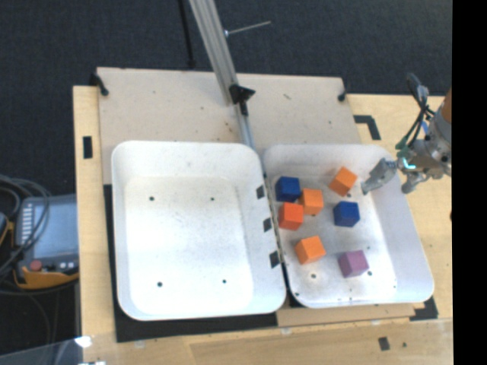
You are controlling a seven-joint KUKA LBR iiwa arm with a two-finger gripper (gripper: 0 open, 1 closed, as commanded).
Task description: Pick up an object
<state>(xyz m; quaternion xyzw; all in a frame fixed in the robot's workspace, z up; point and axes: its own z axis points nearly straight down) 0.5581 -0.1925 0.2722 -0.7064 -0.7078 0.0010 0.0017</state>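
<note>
Dark carpeted floor (pixel 91 21) surrounds a pale wooden desk (pixel 84 204) that carries two shallow white bins side by side; the left bin (pixel 122 226) sits beside the right bin (pixel 403 257), their inner rims nearly touching; a slanted metal rail (pixel 213 40) runs from the top of the view down to the gap between the bins; in the right bin lie seven small cubes; a blue cube (pixel 288 188) sits near the inner wall, with an orange cube (pixel 313 201) just beside it and a red-orange cube (pixel 291 216) just below, the three bunched closely; another orange cube (pixel 343 179) lies toward the far side, apart from the cluster; a second blue cube (pixel 346 214) rests near the middle; a lower orange cube (pixel 310 249) and a purple cube (pixel 352 263) lie toward the near rim; the claw (pixel 389 175) reaches in over the right bin's far right corner, its two fingers spread apart with nothing between them; one grey finger (pixel 377 176) points toward the far orange cube, near it but not touching; a handheld control unit (pixel 42 238) with cables lies on the floor at the left.
</note>
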